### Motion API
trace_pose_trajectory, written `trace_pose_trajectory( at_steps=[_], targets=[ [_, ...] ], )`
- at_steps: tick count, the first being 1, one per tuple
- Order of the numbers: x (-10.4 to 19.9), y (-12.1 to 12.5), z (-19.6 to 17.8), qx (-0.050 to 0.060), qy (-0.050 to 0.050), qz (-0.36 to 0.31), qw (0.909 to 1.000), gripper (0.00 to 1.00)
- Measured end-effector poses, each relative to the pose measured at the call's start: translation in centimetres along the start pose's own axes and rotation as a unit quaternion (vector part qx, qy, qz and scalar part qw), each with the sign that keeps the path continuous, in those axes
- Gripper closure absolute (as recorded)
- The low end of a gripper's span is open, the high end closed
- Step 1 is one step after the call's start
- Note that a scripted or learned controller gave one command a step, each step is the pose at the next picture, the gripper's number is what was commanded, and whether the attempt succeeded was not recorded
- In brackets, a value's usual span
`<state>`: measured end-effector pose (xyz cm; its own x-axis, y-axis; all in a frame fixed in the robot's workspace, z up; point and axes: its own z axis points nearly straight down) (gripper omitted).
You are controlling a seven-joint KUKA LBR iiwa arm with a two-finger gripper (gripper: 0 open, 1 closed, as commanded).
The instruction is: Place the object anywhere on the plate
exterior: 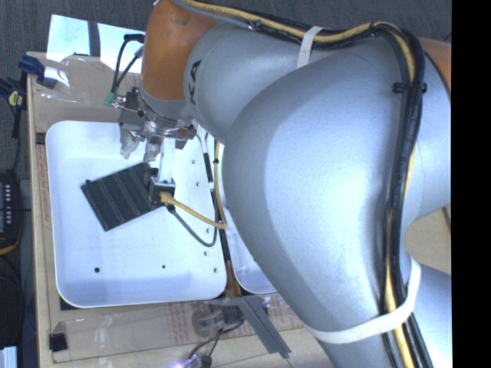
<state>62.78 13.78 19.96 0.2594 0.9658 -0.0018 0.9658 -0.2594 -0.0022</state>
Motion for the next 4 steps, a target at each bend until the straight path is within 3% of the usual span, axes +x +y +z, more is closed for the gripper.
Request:
trace_pose_trajectory(
  at_steps=[1,2,3,4],
  targets=[
    [-0.9,-4.5,10.5,-0.001,0.001,0.144,0.9896,1.00],
    [-6.7,-4.8,1.0,0.001,0.000,0.350,0.9367,1.00],
    [-11.7,-8.8,-1.4,0.002,-0.001,0.393,0.9197,1.00],
    [-5.2,-12.4,9.0,0.002,-0.002,0.493,0.8700,1.00]
  ],
)
